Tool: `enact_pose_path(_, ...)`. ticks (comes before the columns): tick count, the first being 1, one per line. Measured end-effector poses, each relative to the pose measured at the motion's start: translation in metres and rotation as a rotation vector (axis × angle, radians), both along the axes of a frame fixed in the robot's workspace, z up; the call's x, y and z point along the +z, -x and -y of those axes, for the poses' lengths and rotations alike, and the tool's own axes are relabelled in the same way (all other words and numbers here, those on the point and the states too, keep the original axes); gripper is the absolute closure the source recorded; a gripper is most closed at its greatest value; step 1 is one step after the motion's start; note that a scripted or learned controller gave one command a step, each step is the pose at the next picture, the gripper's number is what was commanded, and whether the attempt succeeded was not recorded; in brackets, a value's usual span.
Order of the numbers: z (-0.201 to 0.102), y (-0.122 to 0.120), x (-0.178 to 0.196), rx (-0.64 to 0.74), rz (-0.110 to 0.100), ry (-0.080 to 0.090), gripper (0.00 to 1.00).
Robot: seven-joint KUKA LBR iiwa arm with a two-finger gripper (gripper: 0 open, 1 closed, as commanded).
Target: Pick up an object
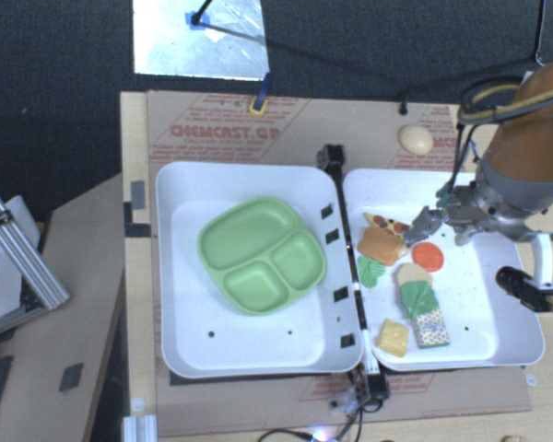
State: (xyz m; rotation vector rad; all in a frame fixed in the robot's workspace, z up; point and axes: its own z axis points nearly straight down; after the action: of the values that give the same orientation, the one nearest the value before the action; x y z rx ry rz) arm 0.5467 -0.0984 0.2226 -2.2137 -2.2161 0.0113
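My gripper (441,227) hangs over the right bin (511,334), near its upper middle, and its fingers stand open with nothing between them. Just below it lies a red disc (428,256). Left of the left finger (422,221) sit a brown toast piece (380,244) and a pizza slice (384,221). Further toward the front lie a green leaf piece (369,272), a beige and green item (416,288), a small patterned box (431,328) and a yellow wedge (394,337).
The left bin (194,339) holds a green divided plate (261,254). A beige egg-shaped object (416,138) rests on the bench behind the right bin. A black divider with clips (348,256) runs between the bins. The arm's wrist (525,168) covers the right bin's far right part.
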Motion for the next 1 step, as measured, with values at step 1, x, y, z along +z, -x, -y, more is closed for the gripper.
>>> enact_pose_path(1, -0.0002, -0.0026, 0.0063, 0.002, 0.013, 0.001, 0.00)
